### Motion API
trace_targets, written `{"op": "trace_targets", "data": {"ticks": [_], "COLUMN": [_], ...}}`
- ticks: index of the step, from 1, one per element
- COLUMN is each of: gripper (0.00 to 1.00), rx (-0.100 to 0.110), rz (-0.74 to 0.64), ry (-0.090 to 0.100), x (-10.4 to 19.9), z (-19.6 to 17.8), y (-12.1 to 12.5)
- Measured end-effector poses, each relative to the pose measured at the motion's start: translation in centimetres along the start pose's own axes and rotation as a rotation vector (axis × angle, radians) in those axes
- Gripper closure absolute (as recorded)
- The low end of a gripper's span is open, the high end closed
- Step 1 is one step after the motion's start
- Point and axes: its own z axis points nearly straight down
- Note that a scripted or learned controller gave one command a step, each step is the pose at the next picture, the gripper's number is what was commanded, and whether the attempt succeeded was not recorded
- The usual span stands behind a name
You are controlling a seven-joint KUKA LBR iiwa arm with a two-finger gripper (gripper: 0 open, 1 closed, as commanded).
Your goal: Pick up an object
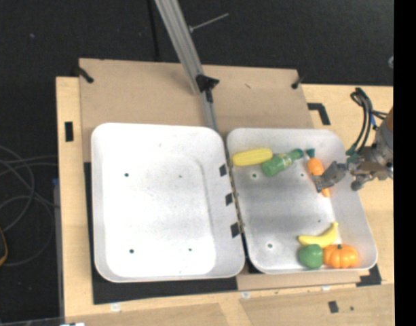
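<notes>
— Carrot (pixel 317 168) first: where did we find it?

— We saw the small orange carrot in the right bin (pixel 282 212), close to that bin's far right wall, just right of the green bottle (pixel 281 161). The yellow corn cob (pixel 252 157) lay just left of the bottle.

— And the tool?

— We saw the tool (pixel 330 176) reach in over the right bin's right wall, its dark fingertip right beside the carrot. Whether it was clenched, released, or grasping the carrot, we could not tell.

— What else lay in that bin?

— At the right bin's near right corner we saw a banana (pixel 321 236), a green round fruit (pixel 310 255) and an orange pumpkin (pixel 341 256), bunched together. The left bin (pixel 160 202) sat beside it on the desk (pixel 255 90).
</notes>
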Motion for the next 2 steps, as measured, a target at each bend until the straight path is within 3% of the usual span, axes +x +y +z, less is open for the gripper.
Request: {"op": "trace_targets", "data": {"ticks": [1, 2], "gripper": [0.0, 0.0], "rx": [0.002, 0.006], "rz": [0.059, -0.002], "ry": [0.0, 0.001], "x": [-2.4, -2.4], "z": [2.9, 15.1], "y": [0.8, 8.6]}}
